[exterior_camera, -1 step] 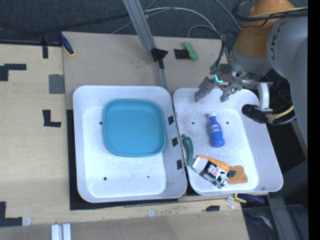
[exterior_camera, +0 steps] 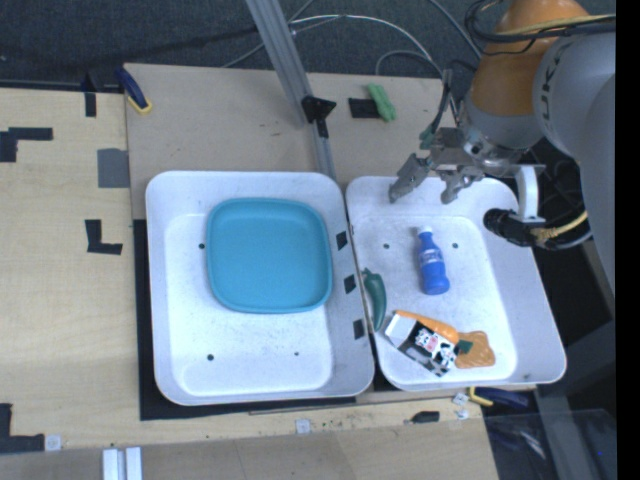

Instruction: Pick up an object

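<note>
Your gripper (exterior_camera: 428,185) hangs over the far edge of the right bin (exterior_camera: 520,308), its two fingers (exterior_camera: 404,185) spread wide with nothing between them. That open stance suits an approach: the jaws are ready to straddle something, and the arm (exterior_camera: 560,78) reaches in from the right, so the wrist sits above the bin's back rim and not over its middle.

The nearest candidate for your pick is the small blue bottle (exterior_camera: 432,261), lying on its side on the bin floor with its white cap pointing toward the gripper. It lies apart from everything else, so the fingers would have room on both sides of it. I judge it the easiest target, though its round body may roll if only one finger touches it first.

Further toward you, in the near corner of the same bin, an orange and white packet with a black-and-white printed face (exterior_camera: 428,340) lies touching an orange piece (exterior_camera: 476,349); these crowd each other and would be harder to separate. A dark green curved item (exterior_camera: 374,294) rests against the bin's left wall.

The left bin (exterior_camera: 180,268) holds a teal square plate (exterior_camera: 268,254), lying flat and well away from the gripper.
</note>
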{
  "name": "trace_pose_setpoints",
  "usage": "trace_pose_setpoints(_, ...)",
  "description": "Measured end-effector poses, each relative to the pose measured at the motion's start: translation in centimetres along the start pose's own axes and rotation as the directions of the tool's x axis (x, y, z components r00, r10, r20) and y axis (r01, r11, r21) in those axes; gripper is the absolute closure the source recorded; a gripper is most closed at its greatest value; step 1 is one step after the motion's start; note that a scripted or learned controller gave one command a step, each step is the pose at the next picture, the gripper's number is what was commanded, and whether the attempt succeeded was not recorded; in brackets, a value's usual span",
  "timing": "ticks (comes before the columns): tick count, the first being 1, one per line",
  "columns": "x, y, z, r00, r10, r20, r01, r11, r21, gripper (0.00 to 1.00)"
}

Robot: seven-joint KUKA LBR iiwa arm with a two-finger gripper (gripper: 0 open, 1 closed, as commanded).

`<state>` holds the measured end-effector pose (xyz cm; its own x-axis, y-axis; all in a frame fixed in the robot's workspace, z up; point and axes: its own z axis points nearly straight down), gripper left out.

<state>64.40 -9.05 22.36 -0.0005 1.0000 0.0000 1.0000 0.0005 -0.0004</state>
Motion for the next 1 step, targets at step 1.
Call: trace_pose_setpoints(1, -0.26, -0.52, 6.21, 1.0, 0.0, 0.0, 0.0, 1.0, 0.005, 0.0)
